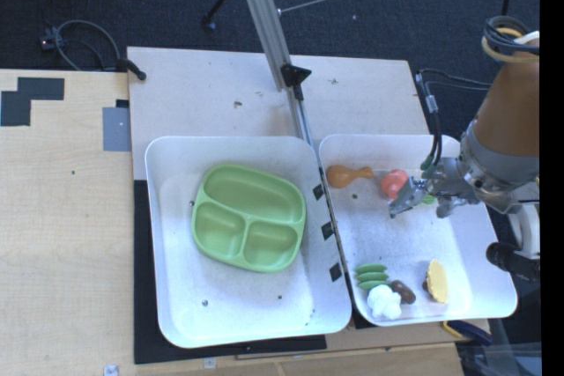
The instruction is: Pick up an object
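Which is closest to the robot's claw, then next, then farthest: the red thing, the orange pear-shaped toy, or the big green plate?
From the gripper:
1. Red thing, right beside it in the right bin.
2. Orange pear-shaped toy, further left, same bin.
3. Green plate, over in the left bin.

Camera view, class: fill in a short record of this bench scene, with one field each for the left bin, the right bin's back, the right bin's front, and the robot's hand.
left bin: green divided plate
right bin, back: orange-brown pear-shaped toy, red toy
right bin, front: green pea pod, white fluffy item, small brown item, yellow toy
hand: low over the right bin, beside the red toy
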